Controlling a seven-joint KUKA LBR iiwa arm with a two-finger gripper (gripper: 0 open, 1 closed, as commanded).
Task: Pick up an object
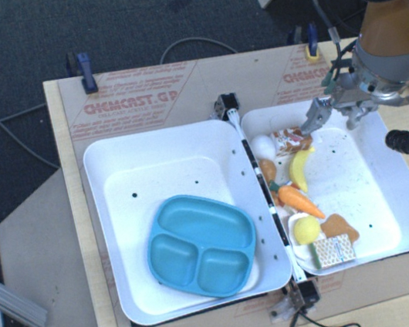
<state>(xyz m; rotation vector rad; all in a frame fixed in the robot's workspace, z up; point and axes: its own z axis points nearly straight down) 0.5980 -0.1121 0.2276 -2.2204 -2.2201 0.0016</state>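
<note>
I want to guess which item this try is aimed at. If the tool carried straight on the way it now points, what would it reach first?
Probably the patterned packet just beyond the tool, with the banana next. Height is hard to judge from above.

Lighting: bright, even, overhead; white bins (162, 146) near overexposed. Shadows: soft, short, under blue tray (201, 244) toward 6 o'clock. Focus: moderate, slight softness overall; arm (390, 16) at 2 o'clock blurred
</note>
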